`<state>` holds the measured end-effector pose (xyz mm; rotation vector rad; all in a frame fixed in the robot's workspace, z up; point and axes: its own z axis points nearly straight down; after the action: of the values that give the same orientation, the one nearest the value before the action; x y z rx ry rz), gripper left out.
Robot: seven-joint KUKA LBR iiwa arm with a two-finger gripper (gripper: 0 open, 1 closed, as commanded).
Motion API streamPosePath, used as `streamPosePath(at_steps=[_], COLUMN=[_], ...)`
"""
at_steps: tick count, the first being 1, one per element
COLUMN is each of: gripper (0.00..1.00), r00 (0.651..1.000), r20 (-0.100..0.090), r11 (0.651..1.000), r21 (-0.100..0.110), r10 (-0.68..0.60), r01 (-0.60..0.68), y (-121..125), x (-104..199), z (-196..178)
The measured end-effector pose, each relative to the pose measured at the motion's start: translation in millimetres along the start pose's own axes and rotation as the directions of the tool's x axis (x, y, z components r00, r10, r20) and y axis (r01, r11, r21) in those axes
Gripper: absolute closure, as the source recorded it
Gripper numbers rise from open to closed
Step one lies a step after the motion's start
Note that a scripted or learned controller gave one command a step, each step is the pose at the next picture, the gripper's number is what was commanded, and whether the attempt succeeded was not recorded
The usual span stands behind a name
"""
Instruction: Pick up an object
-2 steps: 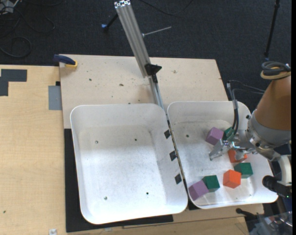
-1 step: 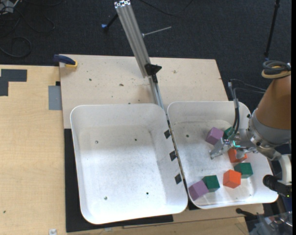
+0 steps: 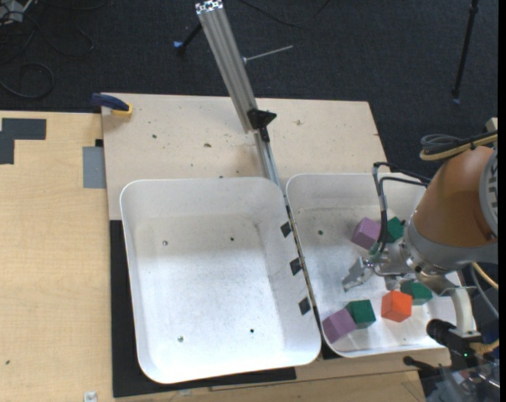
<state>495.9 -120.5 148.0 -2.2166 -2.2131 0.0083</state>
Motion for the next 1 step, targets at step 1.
streamPosePath(at_steps=[1], gripper=[0.0], r00=[1.0], r20=[0.0], r11=[1.0], r21=[-0.002], r10=[0.0], r01=[0.0], y=[-1.2], x=[0.7], z=[54.0])
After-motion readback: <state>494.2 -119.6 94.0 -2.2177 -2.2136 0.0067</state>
